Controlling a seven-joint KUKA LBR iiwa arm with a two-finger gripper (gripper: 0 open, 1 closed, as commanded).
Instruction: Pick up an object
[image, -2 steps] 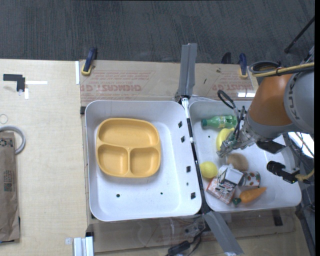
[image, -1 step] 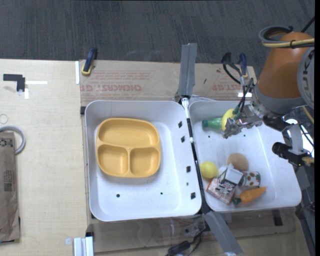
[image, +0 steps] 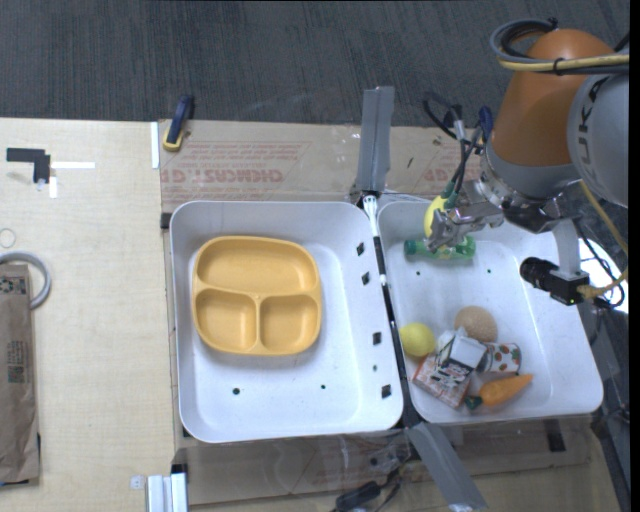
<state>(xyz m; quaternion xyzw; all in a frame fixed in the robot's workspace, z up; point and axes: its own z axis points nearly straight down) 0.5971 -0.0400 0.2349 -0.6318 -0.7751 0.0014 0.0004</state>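
While the gripper hovers upper right, its opening can't be judged.
Green-and-yellow toy sits directly beneath it in the right bin; off-centre contact could knock it aside.

We see even, bright overhead light, soft shadows inside the white bins. Mild glare on the orange band and the right bin's floor. Focus is slightly soft overall; small items look grainy.

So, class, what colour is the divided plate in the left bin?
Yellow-orange all over. The plate shows clearly in the camera view, lying in the left bin.
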